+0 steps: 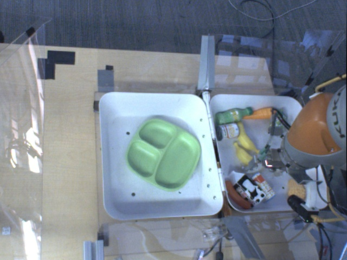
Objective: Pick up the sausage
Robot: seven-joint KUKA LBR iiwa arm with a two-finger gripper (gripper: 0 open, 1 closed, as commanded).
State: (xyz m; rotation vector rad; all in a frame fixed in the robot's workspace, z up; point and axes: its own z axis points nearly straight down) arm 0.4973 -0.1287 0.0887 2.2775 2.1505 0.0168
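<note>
i see the sausage [238, 195] lying slantwise just below-left of my gripper [269, 160], whose grasp state i cannot tell.

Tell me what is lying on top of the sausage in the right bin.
A black-and-white carton lies over the right part of the sausage. Its reddish-brown left end shows at the bin's bottom corner; the rest is covered.

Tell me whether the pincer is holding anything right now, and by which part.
It cannot be told: the pincer sits low over the right white bin, near the yellow banana.
</note>
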